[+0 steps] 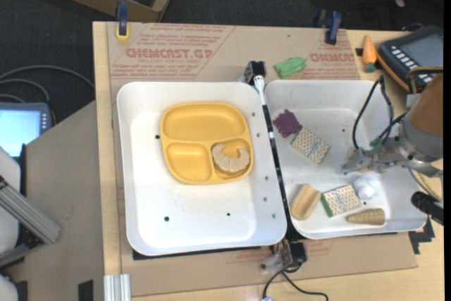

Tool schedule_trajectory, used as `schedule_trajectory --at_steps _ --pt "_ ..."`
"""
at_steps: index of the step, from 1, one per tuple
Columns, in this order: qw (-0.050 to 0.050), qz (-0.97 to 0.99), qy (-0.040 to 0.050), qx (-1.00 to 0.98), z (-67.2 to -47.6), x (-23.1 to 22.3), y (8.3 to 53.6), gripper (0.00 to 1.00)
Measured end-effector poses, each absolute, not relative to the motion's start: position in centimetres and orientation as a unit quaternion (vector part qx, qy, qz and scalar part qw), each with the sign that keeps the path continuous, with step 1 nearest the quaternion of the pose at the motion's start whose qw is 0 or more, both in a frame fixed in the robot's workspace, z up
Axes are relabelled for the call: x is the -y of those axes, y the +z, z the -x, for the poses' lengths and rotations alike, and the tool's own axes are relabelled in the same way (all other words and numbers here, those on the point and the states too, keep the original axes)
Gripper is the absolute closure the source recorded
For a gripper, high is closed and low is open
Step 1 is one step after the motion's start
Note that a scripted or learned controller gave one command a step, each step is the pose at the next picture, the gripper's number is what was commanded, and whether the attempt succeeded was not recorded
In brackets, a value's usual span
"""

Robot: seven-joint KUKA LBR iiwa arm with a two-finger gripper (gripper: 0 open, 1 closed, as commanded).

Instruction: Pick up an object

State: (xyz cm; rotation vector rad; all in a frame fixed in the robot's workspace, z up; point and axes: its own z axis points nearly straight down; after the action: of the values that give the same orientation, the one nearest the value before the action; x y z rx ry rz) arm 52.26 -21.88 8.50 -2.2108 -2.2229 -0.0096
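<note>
The end effector (363, 164) is hanging low in the right bin (331, 96) just above a white lump (366, 187), and I cannot tell how it is set or whether it is gripping anything (the pick is looking unfinished). The other candidates are lying loose in that bin, a patterned packet (310, 144), a green-edged packet (342, 199) and a cone (366, 216). The bins are sitting on a cardboard-covered table (176, 53) over dark carpet (49, 32), the left bin (141, 173) holding a yellow tray (201, 125).

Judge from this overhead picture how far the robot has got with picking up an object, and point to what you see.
Done: the arm has reached into the right bin, with its gripper low among the items. In hand: nothing visibly; the white lump lies just beside it, and the patterned packet, cone and purple piece lie loose. Left: grasping and lifting one object.
</note>
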Motion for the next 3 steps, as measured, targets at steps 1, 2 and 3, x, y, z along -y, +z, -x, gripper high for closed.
schedule_trajectory --at_steps 1,2,3 --pt "0.006 0.705 -0.0024 0.709 -55.5 21.8 8.4 0.0" --pt "0.003 0.705 -0.0031 0.709 -53.9 21.9 8.5 0.0" --pt "0.003 0.705 -0.0029 0.709 -52.3 21.9 8.5 0.0"
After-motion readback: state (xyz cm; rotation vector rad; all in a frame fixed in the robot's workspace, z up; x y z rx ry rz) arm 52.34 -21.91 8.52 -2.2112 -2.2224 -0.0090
